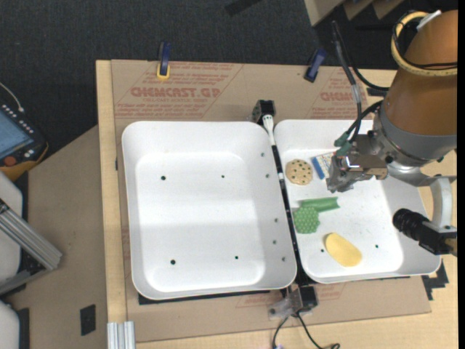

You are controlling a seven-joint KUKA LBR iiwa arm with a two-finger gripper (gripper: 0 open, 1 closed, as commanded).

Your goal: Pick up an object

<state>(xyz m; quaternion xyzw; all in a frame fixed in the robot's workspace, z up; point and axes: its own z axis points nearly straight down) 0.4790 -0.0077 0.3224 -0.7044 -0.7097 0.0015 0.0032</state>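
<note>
Though partly hidden, blue object.

arm: reaching from right | jaws: lowered (state unclear)

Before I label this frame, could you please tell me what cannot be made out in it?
- Gripper, camera view: fingers too small and dark against the wrist to judge open or shut.
- Blue flat object: partly hidden by the gripper; identity unclear.
- Grey arm with orange band: cut off by the right edge.
</note>
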